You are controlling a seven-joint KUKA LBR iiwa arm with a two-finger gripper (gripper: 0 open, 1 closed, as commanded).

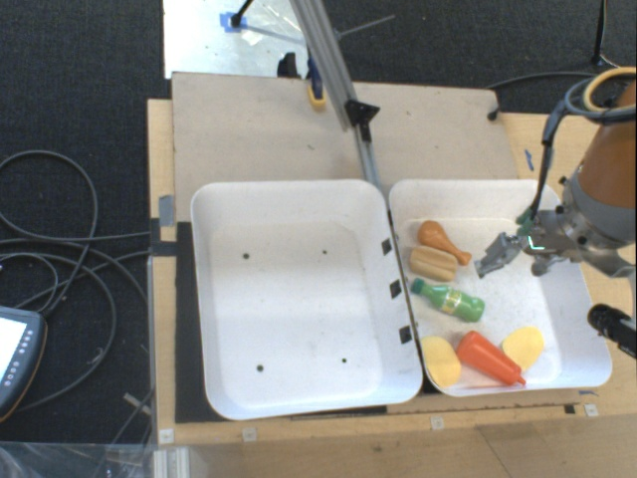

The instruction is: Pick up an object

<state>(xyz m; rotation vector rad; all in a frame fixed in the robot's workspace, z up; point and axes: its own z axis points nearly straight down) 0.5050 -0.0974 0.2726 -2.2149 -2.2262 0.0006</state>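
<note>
Dark carpet surrounds the tabletop [259,127], with black cables [60,257] looped on the floor at left and a screen device [15,352] at the left edge. Tabletop is pale wood with a lighter board on top, carrying two shallow white bins side by side. Left bin [214,217] shows four small dark dots on its floor. Right bin [587,361] holds all the toys. A grey metal pole [323,43] slants down from the top and ends at the seam between the bins; black clips [395,288] sit along that seam.

Arm [607,167] comes in from the right, orange band above the wrist, a cable looping over it. End effector [498,255] hangs over the upper right part of the right bin, fingers pointing left towards the toys. Nothing visible between the fingers; can't tell if they're open or closed from this angle.

Objects in the right bin, six total, one of each unless noted:
- brown drumstick [441,238], upper left, just left of the end effector, apart from it
- tan hot dog bun [432,262], touching the drumstick from below
- green bottle [450,301] with a yellow band, lying on its side, mid bin
- orange carrot [489,358], lying near the front wall
- two yellow pieces: one [442,359] left of the carrot, one [524,346] right of it, both touching or nearly touching it
</note>
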